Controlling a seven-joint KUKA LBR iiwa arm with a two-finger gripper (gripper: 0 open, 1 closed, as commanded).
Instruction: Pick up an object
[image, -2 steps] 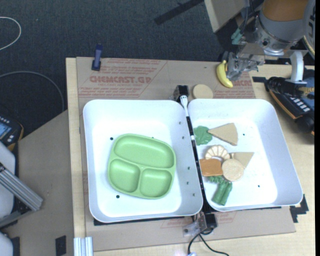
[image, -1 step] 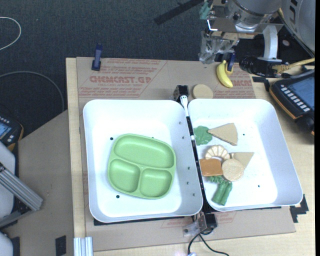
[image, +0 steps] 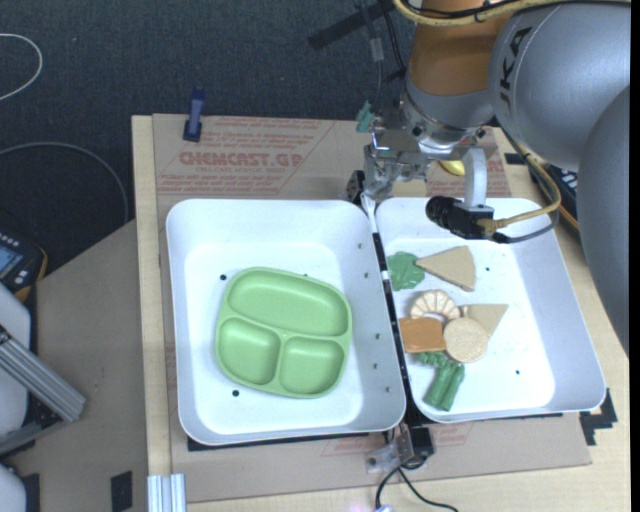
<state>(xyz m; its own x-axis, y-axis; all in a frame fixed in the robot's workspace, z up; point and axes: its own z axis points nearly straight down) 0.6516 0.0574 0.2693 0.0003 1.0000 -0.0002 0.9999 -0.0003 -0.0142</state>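
The task's things are lying clustered in the right bin (image: 560, 330): a tan wedge (image: 450, 266) at the top, a green leafy piece (image: 404, 270) at its nine o'clock, a scalloped cracker (image: 436, 303), an orange square (image: 424, 334), a round biscuit (image: 466, 340) and a green pod (image: 444, 385) at six o'clock. These pieces are touching or overlapping, so the tan wedge, standing freest, is probably the cleanest target; a straight descent over its middle should avoid nudging its neighbours. The left bin (image: 190, 300) is holding a green divided tray (image: 284, 332). The gripper (image: 388, 180) is hanging at twelve o'clock of the cluster, over the bins' far rims, well apart from the food. Whether its fingers are spread or closed cannot be told; nothing is showing between them.
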